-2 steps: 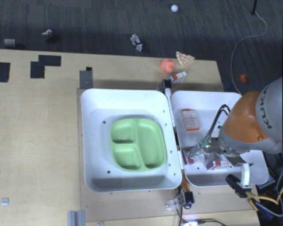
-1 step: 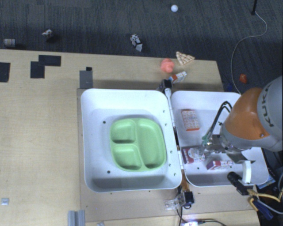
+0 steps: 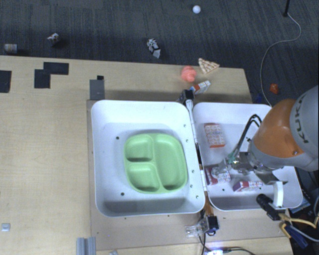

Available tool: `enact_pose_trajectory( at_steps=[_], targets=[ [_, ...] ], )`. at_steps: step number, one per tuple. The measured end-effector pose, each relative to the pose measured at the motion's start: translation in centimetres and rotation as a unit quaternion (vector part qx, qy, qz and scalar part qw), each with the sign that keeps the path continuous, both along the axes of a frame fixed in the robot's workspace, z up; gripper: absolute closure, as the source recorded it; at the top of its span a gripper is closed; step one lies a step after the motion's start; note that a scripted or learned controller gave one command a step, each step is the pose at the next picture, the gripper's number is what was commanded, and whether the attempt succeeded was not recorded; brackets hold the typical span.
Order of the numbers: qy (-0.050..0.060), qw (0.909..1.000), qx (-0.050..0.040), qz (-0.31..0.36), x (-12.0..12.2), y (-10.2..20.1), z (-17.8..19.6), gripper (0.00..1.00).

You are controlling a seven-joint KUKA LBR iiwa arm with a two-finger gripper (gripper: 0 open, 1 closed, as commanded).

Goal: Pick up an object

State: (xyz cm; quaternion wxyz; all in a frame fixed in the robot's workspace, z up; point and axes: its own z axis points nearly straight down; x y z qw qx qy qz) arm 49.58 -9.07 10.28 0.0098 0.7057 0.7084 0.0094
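The bench (image 3: 45, 164) is a pale wooden board with a few black patches near its upper left corner and a small dark block (image 3: 97, 88) standing just above the left bin. Beyond its far edge lies dark ribbed floor (image 3: 124, 25), strewn with small things: a white ball (image 3: 196, 9), a crumpled black and white scrap (image 3: 154, 48), and two little bits at the far left.

Two shallow white bins sit side by side, touching along their inner walls. The left bin (image 3: 107, 149) carries a green divided tray (image 3: 155, 162) lying flat near its middle. The right bin (image 3: 227, 113) holds a small red and white packet (image 3: 214, 135) near its upper half, another red and white packet (image 3: 215, 174) lower down at the left, and a third, a flat red and white wrapper (image 3: 247, 186), near the front wall.

On the bench above the bins rest a pink ball (image 3: 188, 74), a tan wedge like a pizza slice (image 3: 208, 65) just to its right, and a small tube with a red end (image 3: 201, 87) close to the seam between the bins. A thin black cable (image 3: 279, 45) curls over the floor at the upper right.

The arm (image 3: 284, 134), grey with its orange band, reaches over the right bin from the right. Its hand (image 3: 233, 162) is low in that bin, between the two lower packets and very near them. I cannot tell how far the hand is open, or whether it has hold of anything. Cables and a black part lie at the lower right corner by the bin's front edge.
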Motion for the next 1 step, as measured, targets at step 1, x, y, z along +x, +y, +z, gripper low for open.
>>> enact_pose_trajectory(
  at_steps=[1],
  targets=[
    [0.006, 1.0, -0.0002, 0.0, 10.4, -0.25, -1.29, 0.0]
  ],
)
